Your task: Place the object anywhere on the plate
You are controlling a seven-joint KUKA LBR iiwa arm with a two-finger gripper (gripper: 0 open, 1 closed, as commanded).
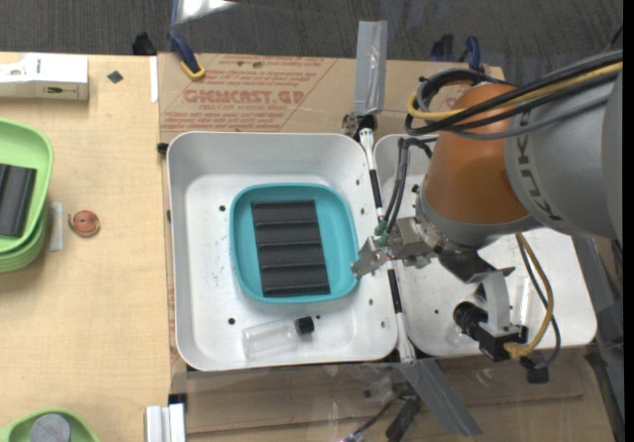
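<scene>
A teal plate (342,232) lies in the middle of the left white bin (193,232). A black ridged block (289,247) rests flat on the plate and covers most of its middle. A small clear vial with a black cap (275,334) lies on the bin floor just below the plate. My gripper (373,257) hangs at the plate's right edge, over the wall between the two bins. The grey arm and its orange band (475,167) hide much of the gripper.
The right bin (565,306) sits mostly under the arm and its cables. A brown cardboard sheet (258,93) lies behind the bins. On the bench at left are green dishes (25,197), a small reddish disc (84,223) and a white box (45,78).
</scene>
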